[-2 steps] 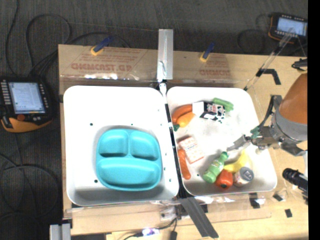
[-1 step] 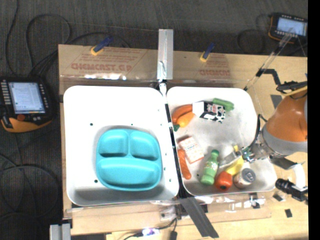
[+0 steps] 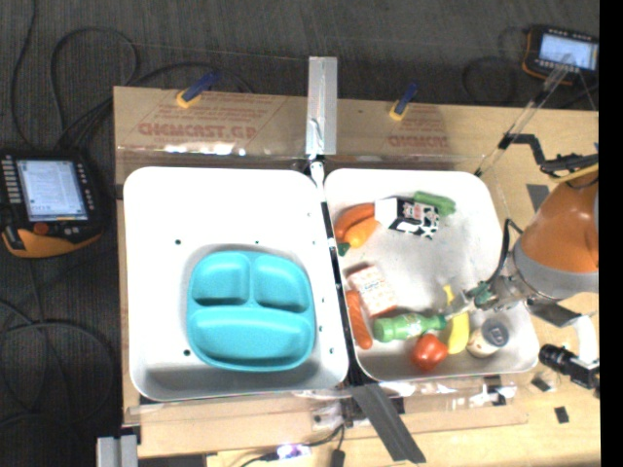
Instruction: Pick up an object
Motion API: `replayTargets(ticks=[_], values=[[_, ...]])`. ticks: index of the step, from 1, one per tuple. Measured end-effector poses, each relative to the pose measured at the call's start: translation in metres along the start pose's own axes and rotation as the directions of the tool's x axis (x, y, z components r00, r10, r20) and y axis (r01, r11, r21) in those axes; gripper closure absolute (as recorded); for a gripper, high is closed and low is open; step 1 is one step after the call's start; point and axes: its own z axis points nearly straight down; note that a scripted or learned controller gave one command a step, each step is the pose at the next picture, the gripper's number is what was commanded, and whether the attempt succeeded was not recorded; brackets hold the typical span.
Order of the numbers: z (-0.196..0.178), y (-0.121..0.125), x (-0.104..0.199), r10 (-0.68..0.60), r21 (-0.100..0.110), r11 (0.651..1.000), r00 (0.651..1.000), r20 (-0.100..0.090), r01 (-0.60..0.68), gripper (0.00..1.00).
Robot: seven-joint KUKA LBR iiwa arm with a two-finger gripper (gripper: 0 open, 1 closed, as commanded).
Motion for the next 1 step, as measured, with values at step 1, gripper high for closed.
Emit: replayTargets(ticks=[1], values=[[-0.1017, 0.0507, 0.0340, -0.009, 0.007, 1.000, 1.000, 0.012, 0.009, 1.00]])
